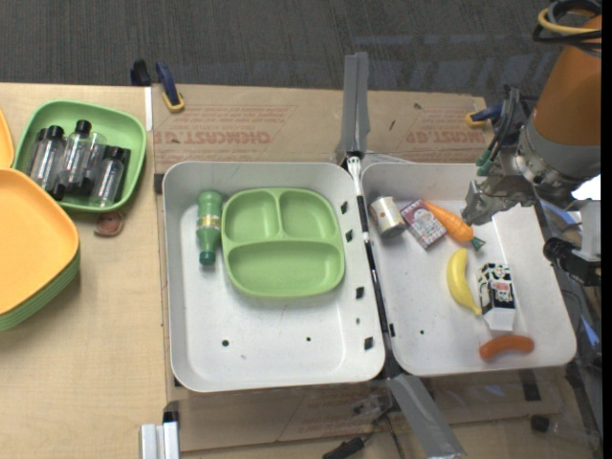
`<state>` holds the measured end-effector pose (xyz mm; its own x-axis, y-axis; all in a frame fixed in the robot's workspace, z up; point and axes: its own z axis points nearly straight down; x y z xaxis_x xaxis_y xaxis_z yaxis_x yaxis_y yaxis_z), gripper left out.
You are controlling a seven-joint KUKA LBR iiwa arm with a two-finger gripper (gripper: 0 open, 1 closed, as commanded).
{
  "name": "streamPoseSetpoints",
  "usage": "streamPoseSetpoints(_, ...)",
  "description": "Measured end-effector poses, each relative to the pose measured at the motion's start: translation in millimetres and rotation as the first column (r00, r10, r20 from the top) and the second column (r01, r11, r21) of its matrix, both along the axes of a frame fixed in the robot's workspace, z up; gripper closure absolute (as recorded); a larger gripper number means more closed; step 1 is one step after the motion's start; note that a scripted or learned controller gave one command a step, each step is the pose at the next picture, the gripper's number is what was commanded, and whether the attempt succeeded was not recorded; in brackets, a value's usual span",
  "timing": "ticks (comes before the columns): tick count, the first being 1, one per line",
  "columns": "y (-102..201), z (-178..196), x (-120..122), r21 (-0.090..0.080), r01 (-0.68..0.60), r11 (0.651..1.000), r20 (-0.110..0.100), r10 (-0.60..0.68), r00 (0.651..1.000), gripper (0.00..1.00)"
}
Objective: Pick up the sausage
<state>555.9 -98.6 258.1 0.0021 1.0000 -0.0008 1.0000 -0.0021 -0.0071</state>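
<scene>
While the sausage (506, 347) lies apart, tool (475, 210) hovers.

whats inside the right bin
In the right bin: a silver can, a purple packet, a carrot, a banana, a small carton and the sausage. The carton covers part of the banana.

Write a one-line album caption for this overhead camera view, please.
Robot gripper hovers above a carrot, far from the sausage in the right bin.

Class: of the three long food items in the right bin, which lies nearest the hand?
The carrot, orange with a green tip, just below the hand. The banana lies lower, the sausage lowest.
</scene>
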Motion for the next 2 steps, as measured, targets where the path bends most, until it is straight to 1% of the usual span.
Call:
streamPoseSetpoints(1,-77,51,-21,-0.002,0.294,0.956,0.006,-0.294,0.956,1.00)
streamPoseSetpoints(2,-95,89,-78,-0.004,0.827,0.562,0.006,-0.827,0.562,1.00)
